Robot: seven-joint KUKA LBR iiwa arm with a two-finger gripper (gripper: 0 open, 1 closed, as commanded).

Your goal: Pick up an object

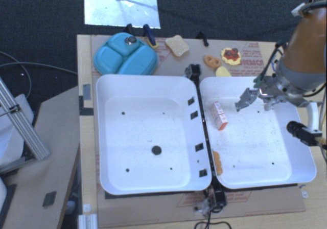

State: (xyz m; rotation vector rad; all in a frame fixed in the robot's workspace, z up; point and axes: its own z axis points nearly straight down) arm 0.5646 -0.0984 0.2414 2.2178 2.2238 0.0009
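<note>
Orange snack (217, 162) at right bin's (301, 172) left wall; small red-white carton (219, 115) beyond; claw (247, 99) nearby, spread unclear.

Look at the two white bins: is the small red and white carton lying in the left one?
No. The carton lies in the right bin, near the divider between the two.

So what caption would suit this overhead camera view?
End effector hovering over the right bin, beside a small carton.
</note>
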